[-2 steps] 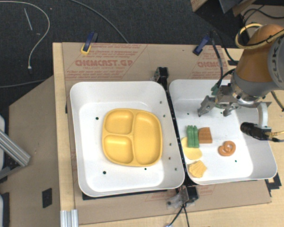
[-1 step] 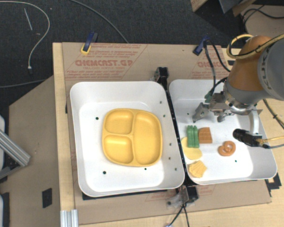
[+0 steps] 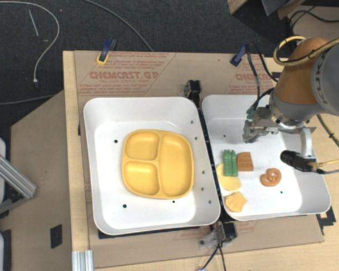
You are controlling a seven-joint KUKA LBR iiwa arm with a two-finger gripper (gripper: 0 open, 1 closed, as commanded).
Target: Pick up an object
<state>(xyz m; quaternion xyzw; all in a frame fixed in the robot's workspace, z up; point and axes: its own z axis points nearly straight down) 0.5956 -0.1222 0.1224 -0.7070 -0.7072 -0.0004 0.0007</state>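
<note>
The tool (image 3: pixel 254 130) hangs over the upper part of the right bin (image 3: pixel 311 199); whether it is open or closed cannot be told. Below it lie a green piece (image 3: pixel 230 162) touching a brown block (image 3: pixel 245 161), a yellow disc (image 3: pixel 230 182), a ridged yellow cracker (image 3: pixel 235 201) and an orange pretzel (image 3: pixel 270 177). The left bin (image 3: pixel 101 151) holds a yellow divided plate (image 3: pixel 157 164). Both bins rest on the table (image 3: pixel 79 83).
</note>
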